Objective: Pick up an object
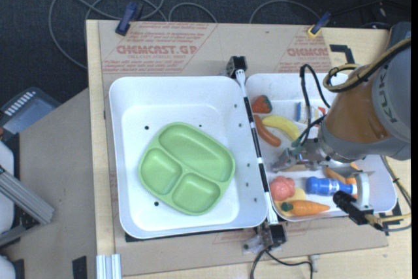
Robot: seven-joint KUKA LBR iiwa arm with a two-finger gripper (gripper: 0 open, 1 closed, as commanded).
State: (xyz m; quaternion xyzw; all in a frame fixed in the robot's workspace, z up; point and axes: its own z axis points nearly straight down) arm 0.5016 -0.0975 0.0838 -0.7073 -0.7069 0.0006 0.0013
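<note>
Camera view: gripper [292, 158] amid toy food [277, 126]

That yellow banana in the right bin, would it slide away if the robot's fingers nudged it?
Probably. The banana looks like smooth, glossy plastic, so likely light and slippery. Its curved shape may let it pivot or rock. The sausage touching it might check the slide.

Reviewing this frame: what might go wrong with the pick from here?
The gripper sits low in the crowded right bin, among the hot dog, banana and peach. It may nudge neighbours or close on two items. The arm also hides part of the bin.
</note>
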